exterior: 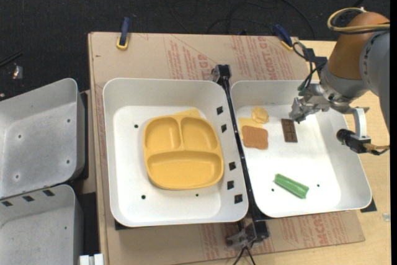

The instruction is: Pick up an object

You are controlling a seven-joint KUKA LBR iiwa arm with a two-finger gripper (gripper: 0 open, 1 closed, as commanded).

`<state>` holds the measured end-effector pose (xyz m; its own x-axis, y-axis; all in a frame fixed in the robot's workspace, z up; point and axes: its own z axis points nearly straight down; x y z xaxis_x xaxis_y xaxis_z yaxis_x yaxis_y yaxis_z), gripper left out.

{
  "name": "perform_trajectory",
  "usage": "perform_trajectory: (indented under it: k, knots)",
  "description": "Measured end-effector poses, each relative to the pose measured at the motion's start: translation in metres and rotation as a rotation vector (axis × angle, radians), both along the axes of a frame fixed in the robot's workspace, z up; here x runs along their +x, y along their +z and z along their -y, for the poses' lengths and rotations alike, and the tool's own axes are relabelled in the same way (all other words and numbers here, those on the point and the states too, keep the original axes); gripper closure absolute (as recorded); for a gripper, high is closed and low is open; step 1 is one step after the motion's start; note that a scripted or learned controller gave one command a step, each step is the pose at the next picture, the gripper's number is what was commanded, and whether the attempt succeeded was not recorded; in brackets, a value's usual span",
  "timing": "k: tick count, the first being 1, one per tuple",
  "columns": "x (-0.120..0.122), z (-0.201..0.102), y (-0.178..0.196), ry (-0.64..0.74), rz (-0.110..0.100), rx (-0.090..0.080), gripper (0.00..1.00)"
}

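The gripper hung over the back part of the right bin, just above the back end of a small brown bar; whether it stood wide or narrow could not be told, and nothing was seen held in it. A tan slice and a pale piece lay near the bin's left wall, and a green block lay toward its front edge. In my judgement, the thin, flat bar risked being pushed aside or slipping free should the descent land off centre.
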<state>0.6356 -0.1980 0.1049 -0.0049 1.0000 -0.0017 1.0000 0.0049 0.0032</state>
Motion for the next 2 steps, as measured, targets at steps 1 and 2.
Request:
perform_trajectory:
  k: [1, 2]
  knots:
    - [0.001, 0.001, 0.043, -0.002, 0.003, -0.001, 1.00]
    - [0.002, 0.001, 0.109, -0.002, 0.006, -0.001, 1.00]
